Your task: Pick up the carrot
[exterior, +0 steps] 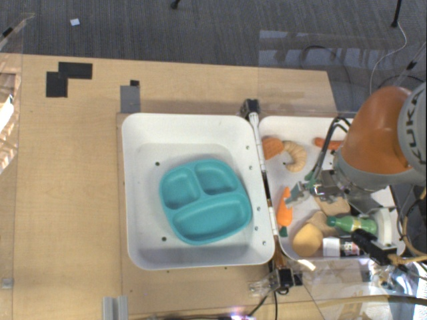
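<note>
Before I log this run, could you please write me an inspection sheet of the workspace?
Surface: wooden bench, two white bins; left bin holds a teal plate.
Job's things: carrot in the right bin, by its left wall.
Clutter: croissant, potato, bottles, more toy food.
Grippers: gripper low, right of the carrot; grip unclear.
Cables: wires at the front edge.
Surroundings: grey carpet.

Bright, even light from overhead. Left bin [193, 192] near blown-out white, with a soft grey shadow inside around the teal tray [205, 201]. Glare streak on the bench [67, 199] at its far left edge. Pale reflective patches on the grey floor [200, 19] above the right bin [303, 122]. Focus slightly soft overall; orange arm band [377, 132] blurs at its edges.
</note>
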Robot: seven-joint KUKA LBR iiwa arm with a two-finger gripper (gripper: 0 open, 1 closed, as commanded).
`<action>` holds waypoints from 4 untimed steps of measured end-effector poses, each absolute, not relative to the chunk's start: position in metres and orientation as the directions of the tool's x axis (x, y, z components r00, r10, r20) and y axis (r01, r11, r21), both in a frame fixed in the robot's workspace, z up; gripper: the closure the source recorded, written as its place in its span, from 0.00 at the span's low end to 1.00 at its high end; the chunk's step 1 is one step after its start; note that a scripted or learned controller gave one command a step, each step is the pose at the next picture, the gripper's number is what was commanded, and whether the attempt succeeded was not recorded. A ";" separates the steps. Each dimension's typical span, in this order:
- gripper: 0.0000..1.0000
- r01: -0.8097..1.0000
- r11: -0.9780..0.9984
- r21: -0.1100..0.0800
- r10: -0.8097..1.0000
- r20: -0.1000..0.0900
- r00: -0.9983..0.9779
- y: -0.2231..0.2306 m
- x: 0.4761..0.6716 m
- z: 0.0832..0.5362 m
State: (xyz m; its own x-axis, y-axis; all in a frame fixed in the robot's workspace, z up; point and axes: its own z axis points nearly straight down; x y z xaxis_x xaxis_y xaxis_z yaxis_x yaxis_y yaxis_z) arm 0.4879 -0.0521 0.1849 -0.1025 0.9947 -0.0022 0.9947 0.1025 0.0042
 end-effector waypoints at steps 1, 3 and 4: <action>0.00 0.911 0.412 0.004 0.911 0.000 -0.412 -0.022 0.489 0.184; 0.00 0.912 0.411 0.004 0.912 -0.001 -0.411 -0.022 0.489 0.184; 0.00 0.912 0.411 0.004 0.912 -0.001 -0.411 -0.022 0.489 0.184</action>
State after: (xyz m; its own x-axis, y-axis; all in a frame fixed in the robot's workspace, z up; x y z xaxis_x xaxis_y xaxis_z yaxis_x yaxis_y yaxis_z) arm 0.4886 -0.0220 0.1843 -0.4110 0.9116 -0.0009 0.9116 0.4110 0.0041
